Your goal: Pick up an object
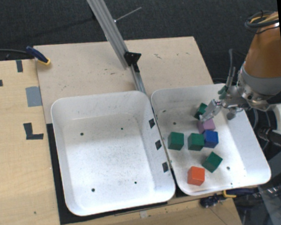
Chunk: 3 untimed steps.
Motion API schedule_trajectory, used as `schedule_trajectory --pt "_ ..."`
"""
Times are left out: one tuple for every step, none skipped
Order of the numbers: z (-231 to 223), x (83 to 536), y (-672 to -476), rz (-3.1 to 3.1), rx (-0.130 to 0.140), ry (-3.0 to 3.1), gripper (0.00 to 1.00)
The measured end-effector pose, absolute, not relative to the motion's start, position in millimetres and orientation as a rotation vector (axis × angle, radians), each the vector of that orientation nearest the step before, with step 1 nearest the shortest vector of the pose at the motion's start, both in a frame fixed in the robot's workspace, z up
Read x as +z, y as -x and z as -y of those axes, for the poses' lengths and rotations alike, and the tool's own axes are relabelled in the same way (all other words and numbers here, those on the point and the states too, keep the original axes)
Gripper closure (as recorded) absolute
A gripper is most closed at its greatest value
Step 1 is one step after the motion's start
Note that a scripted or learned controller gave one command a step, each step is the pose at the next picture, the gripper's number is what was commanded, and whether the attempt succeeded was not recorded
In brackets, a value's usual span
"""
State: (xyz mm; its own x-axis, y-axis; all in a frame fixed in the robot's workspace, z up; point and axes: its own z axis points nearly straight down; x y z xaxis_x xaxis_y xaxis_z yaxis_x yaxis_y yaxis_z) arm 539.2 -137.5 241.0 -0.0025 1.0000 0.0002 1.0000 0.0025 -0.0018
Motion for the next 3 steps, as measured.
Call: schedule_trajectory --pt "137.8 241.1 -539.2 2.223 0.002 2.218 0.0" --pt "131.6 195.0 -542.4 2.22 0.006 2.217 0.0" --pt "131.1 131.8 -536.1 2.219 0.008 2.216 0.0"
